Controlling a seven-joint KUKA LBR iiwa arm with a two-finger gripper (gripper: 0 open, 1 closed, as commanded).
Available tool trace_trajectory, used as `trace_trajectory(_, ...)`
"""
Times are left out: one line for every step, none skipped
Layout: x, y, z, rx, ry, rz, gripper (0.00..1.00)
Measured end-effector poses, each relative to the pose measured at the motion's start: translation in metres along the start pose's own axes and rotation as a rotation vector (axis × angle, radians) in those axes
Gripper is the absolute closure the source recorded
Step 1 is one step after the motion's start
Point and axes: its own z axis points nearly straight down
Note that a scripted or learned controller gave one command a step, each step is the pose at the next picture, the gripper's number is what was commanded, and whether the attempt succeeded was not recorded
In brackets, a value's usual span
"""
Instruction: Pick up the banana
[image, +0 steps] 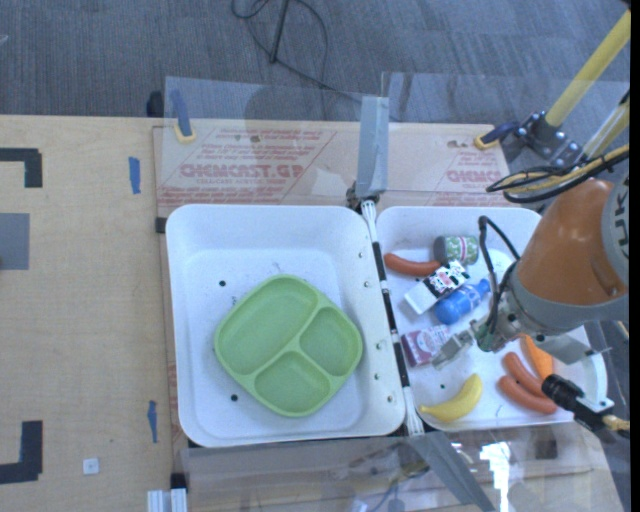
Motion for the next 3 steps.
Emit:
trace_trajectory(0.007,-0.012,0.037,-0.005,-0.003,-0.13,0.0)
trace_trajectory(0.004,-0.011,0.026,-0.01,-0.011,-0.125,1.0)
trace_trajectory(0.026,-0.005,-0.059,0.003,0.0,0.475,1.0)
